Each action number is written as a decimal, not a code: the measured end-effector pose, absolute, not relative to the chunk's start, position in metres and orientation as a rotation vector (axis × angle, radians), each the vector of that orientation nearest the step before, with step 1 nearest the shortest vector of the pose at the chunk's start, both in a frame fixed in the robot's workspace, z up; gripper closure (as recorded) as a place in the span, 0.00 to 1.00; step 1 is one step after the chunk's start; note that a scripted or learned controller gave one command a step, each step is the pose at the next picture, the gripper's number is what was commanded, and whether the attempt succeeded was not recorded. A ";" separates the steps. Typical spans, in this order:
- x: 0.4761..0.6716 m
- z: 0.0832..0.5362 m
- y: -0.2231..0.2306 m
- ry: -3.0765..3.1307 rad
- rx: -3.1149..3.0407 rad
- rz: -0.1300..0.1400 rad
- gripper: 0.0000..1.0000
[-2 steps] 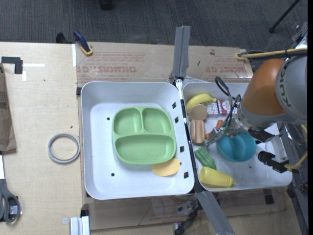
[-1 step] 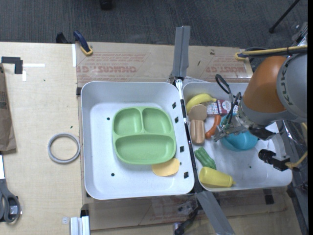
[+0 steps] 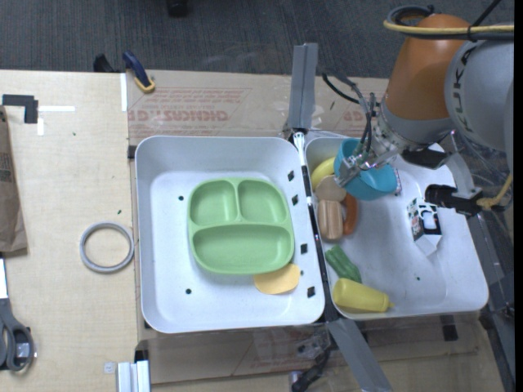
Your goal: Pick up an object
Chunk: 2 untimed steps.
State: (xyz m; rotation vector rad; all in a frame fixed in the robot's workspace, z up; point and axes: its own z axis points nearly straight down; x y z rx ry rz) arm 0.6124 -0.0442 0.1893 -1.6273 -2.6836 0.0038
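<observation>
Camera view, from above. Gripper [image 3: 358, 163] sits low over the right bin [image 3: 441, 288], at its upper left corner; jaws closed on the rim of a blue cup [image 3: 372, 178], which is tilted. Just left of the cup: a yellow piece [image 3: 324, 170], a tan piece [image 3: 330, 189] and a wooden block [image 3: 331, 219]. A green piece [image 3: 341, 263] and a yellow piece [image 3: 359, 296] lie near the front wall. The left bin [image 3: 155, 243] holds a green divided plate [image 3: 241, 225], with a yellow disc [image 3: 277, 280] at its front edge. A grey ring [image 3: 107, 246] lies on the surface.
</observation>
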 end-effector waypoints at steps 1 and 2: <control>0.611 0.312 -0.061 -2.854 -1.309 0.004 1.00; 0.535 0.260 -0.065 -2.933 -1.110 0.003 1.00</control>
